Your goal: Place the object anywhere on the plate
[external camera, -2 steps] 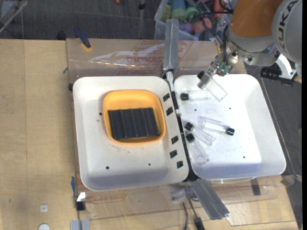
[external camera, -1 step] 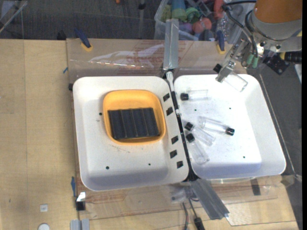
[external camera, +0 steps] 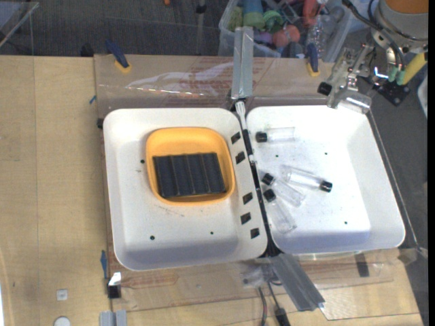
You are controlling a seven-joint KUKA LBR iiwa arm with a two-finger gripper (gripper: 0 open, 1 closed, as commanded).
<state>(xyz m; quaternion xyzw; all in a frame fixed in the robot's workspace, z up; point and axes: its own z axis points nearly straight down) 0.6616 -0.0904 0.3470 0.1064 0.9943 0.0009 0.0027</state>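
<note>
An orange plate (external camera: 190,140) lies in the left white bin (external camera: 129,229). A black ribbed rectangular object (external camera: 189,175) rests flat on the plate and covers most of its middle. My gripper (external camera: 348,99) hangs at the top right, above the far rim of the right bin (external camera: 380,202) and well away from the plate. It is open with nothing between its fingers.
Several clear vials with black caps lie in the right bin, one near the back (external camera: 275,135), the others clustered by the divider (external camera: 293,185). A metal divider (external camera: 246,182) with black tabs separates the bins. A clear tub of colourful toys (external camera: 285,9) stands behind.
</note>
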